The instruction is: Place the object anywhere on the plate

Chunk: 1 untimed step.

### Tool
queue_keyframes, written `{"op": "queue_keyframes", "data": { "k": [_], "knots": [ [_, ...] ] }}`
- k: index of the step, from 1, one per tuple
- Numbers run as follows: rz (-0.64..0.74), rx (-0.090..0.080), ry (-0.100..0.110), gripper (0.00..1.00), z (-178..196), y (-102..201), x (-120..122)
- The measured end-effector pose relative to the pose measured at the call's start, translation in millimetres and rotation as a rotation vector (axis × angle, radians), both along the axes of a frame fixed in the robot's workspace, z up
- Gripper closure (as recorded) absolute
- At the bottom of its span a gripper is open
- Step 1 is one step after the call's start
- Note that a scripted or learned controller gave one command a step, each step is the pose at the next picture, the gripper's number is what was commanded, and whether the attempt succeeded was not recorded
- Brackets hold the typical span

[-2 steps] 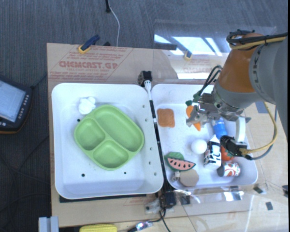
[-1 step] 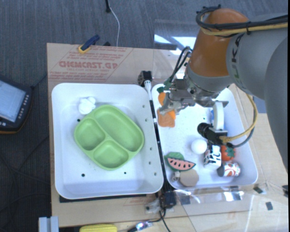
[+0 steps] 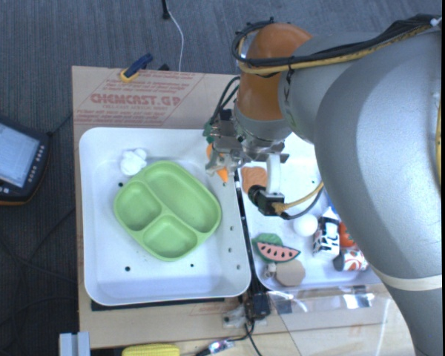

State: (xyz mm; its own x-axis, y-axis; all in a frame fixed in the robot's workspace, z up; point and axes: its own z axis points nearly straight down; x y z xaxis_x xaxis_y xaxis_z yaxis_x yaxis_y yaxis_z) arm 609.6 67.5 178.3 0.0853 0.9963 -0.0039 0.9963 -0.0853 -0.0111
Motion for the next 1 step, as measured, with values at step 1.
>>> {"op": "queue_keyframes", "data": {
  "k": [1],
  "knots": [
    [-0.001,0.0,-0.007,0.0,4.1,-1.5,1.8]
  ]
}}
